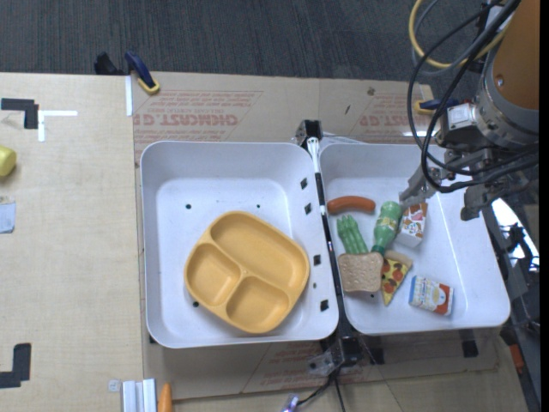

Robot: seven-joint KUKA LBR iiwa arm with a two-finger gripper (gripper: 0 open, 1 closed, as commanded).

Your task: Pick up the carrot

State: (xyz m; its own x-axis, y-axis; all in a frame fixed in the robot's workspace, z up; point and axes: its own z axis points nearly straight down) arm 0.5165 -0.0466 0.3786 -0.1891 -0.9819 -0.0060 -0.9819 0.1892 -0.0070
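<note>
An orange-red, carrot-like stick lies across the back left of the right bin. Just in front of it are a green ribbed vegetable and a green bottle. My gripper hangs over the back right of this bin, to the right of the orange stick and apart from it. Its fingers are spread open with nothing between them. A small white and red carton lies just below the left finger.
The right bin also holds a slice of bread, a pizza wedge and a second carton. The left bin holds a yellow divided plate. Cables loop above the arm at the top right.
</note>
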